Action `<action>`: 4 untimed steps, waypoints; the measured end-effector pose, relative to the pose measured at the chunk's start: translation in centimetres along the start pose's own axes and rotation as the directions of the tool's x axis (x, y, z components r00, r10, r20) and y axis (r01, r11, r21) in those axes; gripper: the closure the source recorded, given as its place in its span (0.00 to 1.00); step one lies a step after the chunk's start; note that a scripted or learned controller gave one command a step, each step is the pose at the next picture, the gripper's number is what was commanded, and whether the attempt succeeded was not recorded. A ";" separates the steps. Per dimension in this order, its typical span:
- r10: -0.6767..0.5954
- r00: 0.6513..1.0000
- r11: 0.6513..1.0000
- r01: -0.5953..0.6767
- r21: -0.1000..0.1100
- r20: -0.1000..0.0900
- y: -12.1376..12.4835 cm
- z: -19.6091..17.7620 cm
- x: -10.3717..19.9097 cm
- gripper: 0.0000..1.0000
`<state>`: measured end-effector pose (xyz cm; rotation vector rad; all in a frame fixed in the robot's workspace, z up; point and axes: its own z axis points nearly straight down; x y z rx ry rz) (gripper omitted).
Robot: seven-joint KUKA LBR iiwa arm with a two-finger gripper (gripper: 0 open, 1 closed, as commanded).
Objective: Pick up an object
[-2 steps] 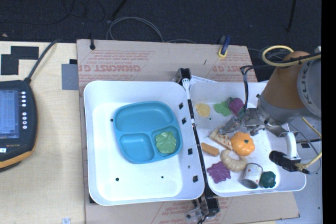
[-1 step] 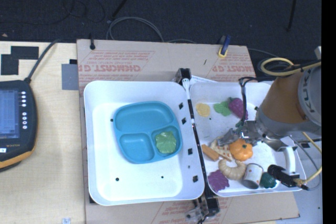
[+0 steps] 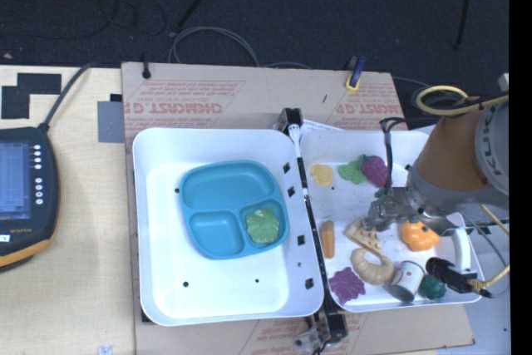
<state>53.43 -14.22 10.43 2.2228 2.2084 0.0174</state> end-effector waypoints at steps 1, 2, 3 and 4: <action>0.001 1.000 1.000 -0.001 0.002 0.001 -0.1 0.1 0.0 0.00; -0.012 1.000 1.000 0.012 0.010 0.002 5.4 1.7 6.6 0.00; -0.005 1.000 1.000 0.005 0.019 0.001 5.1 0.8 6.2 1.00; -0.010 1.000 1.000 0.010 0.009 0.000 4.0 -11.2 10.5 1.00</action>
